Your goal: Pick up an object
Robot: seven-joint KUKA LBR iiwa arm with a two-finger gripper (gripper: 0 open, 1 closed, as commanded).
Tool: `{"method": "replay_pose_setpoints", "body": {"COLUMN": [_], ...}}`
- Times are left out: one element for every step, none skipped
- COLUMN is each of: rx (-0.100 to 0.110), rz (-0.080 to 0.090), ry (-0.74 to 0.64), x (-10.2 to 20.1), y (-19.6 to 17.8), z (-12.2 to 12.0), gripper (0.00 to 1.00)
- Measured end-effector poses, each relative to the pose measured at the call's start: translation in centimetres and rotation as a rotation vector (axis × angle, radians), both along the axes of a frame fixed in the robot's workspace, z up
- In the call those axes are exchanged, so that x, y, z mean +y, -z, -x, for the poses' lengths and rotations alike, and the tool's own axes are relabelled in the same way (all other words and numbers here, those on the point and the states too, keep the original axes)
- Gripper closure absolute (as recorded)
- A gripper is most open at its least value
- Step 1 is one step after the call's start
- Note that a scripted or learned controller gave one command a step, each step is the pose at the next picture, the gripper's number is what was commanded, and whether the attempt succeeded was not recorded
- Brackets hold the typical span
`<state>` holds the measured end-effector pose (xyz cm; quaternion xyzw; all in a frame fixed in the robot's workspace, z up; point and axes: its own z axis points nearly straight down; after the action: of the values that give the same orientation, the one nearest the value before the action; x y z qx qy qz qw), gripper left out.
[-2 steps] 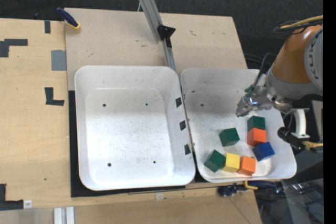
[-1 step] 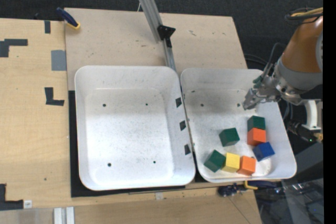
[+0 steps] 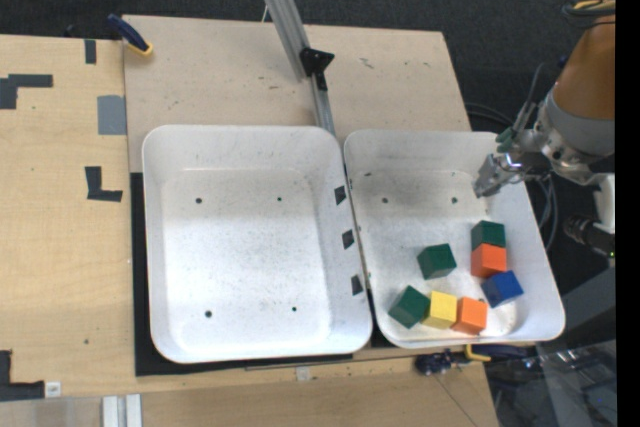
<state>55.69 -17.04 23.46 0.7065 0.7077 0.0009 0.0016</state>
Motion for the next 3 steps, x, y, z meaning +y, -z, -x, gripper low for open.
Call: {"method": "replay_pose_setpoints", "body": {"rx": [0.0,0.003,0.004], "rz": [0.0,-0.002,-0.002], "ry": [0.0,-0.005,-0.005], "x": [0.0,6.1,11.6], "y": [-3.8,-3.6,-3.5], "z": [-0.1,-1.2,-2.7], "gripper": [1.0,1.0,1.0]}}
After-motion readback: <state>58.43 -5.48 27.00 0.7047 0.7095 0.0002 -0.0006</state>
